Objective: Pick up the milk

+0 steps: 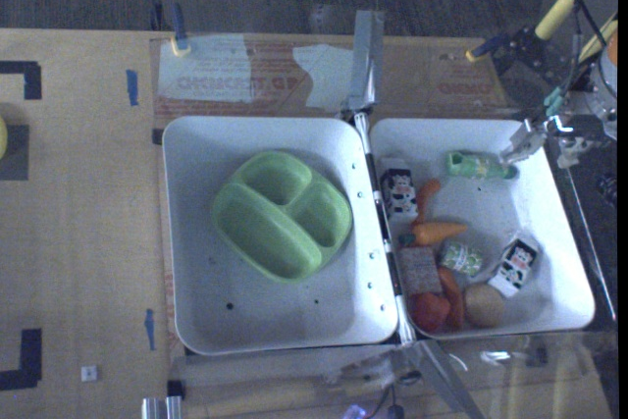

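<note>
- Reaching in from the right, with the gripper [520, 148] hanging over the right bin [579, 270] near its far right corner.
- Cannot tell whether open or shut; the tips blur together at this slant.
- Just beside a green bottle [479, 165] lying on its side, maybe touching its right end.
- Two cow-print milk cartons in the right bin: one [397, 192] against the left wall, the other [515, 266] near the right wall, tilted.
- Neither carton gripped; both well apart from the gripper.
- Between the cartons: a carrot [439, 232], a green can [460, 258], a brown block [419, 269].
- Along the near wall: a tomato [429, 311] and a potato [483, 305].
- Left bin [196, 309]: a green divided plate [282, 213], tilted.
</note>
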Action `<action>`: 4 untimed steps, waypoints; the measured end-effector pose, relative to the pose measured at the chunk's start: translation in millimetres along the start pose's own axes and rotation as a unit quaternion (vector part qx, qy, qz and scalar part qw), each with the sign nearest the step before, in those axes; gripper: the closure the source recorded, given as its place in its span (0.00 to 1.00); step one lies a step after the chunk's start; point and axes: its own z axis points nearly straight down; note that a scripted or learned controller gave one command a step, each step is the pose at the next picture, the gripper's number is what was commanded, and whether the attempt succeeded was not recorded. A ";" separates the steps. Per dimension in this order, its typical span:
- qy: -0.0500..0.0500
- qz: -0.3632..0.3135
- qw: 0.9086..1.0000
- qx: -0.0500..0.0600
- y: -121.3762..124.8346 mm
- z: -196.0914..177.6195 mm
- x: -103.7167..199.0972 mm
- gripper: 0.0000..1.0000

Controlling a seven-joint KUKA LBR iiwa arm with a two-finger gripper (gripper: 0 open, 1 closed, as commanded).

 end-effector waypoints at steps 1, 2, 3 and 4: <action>0.000 0.024 1.000 -0.001 -41.9 119.0 -57.7 0.00; 0.001 0.024 1.000 -0.003 -82.5 191.1 -36.4 0.00; -0.003 0.026 1.000 -0.006 -82.0 178.6 -40.5 1.00; 0.000 0.055 0.998 0.000 -90.8 75.5 -5.3 1.00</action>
